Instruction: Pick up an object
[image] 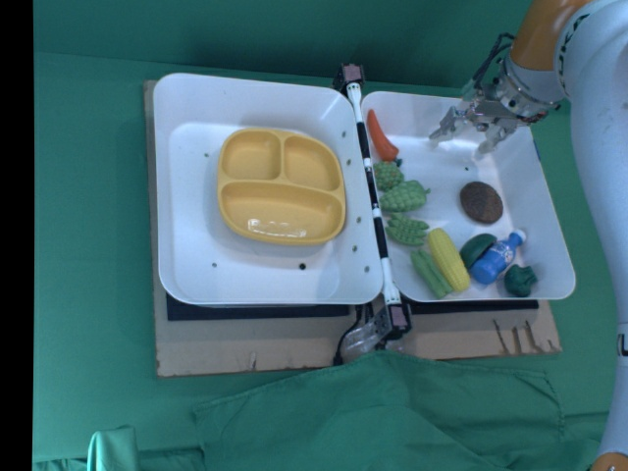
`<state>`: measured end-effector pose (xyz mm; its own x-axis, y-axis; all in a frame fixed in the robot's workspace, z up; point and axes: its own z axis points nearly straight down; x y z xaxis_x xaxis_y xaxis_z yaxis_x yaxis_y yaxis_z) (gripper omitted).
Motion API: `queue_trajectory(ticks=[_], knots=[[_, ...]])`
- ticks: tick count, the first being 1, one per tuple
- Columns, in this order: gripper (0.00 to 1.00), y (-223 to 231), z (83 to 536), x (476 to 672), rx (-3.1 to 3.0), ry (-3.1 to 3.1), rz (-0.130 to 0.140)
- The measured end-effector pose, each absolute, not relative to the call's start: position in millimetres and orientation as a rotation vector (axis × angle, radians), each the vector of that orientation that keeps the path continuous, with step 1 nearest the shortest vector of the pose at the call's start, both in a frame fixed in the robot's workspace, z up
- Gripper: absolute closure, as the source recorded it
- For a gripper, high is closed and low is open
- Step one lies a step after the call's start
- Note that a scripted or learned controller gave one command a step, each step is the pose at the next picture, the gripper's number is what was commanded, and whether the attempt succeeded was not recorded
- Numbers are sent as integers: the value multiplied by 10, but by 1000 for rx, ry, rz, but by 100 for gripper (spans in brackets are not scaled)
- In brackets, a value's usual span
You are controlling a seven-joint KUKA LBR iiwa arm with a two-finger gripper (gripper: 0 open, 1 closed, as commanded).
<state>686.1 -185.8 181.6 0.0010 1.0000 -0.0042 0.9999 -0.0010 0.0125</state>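
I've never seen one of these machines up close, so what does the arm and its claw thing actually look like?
The arm is a thick, rounded tube of pale grey segments, with a glossy orange band just above the wrist. At its end sits a small metal gripper, silvery grey with darker parts, ending in thin finger-like prongs. A dark cable loops alongside the wrist.

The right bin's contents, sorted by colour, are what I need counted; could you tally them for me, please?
Green: 6, first at
Orange: 1, the carrot
Yellow: 1, the corn
Brown: 1, the round patty
Blue: 1, the bottle
Total: 10
The gripper hangs open above the right bin.
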Motion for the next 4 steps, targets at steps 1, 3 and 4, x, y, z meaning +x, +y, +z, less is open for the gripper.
queue_trajectory(ticks=[1, 3, 4], knots=[[100, -1853, 1992, 6861, 2212, 2204, 14], [100, -1865, 2132, 6875, 2208, 2196, 17], [100, -1708, 1856, 6999, 2222, 2212, -18]])
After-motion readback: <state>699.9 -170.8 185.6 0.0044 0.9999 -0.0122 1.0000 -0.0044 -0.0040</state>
